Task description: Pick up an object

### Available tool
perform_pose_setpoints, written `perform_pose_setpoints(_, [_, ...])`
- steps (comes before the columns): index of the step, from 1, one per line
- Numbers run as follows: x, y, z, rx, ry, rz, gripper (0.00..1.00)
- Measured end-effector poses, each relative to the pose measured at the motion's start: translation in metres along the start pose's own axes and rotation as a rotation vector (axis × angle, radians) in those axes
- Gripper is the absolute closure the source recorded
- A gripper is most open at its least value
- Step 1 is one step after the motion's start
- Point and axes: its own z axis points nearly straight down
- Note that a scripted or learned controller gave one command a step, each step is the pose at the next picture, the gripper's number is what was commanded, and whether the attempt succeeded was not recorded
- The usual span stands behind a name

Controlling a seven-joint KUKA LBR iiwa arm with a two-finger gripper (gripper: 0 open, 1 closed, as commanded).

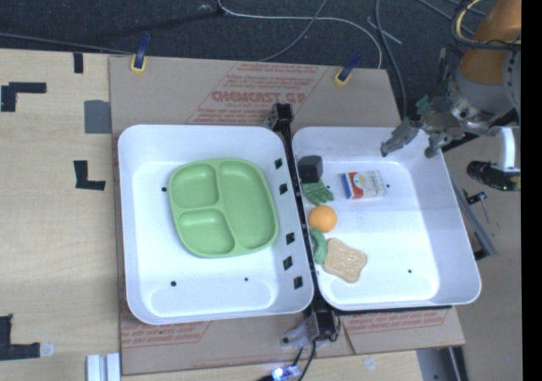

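Observation:
My gripper (412,143) hangs over the far right edge of the right bin (423,227), fingers spread open with nothing between them. Below and left of it a small white carton with red and blue print (365,184) lies flat in the bin. Along the bin's left wall sit a dark block (310,168), a green leafy piece (319,193), an orange ball (322,218), a green piece (319,245) and a tan slice of bread (345,260).
The left bin (148,227) holds a green divided plate (223,207). A black clip divider (288,201) runs between the bins. Cables trail across the dark mat behind the bench.

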Motion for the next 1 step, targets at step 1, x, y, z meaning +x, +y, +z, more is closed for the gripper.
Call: perform_pose_setpoints(1, [0.0005,0.0034,-0.0096,-0.014,-0.003,-0.004,0.0])
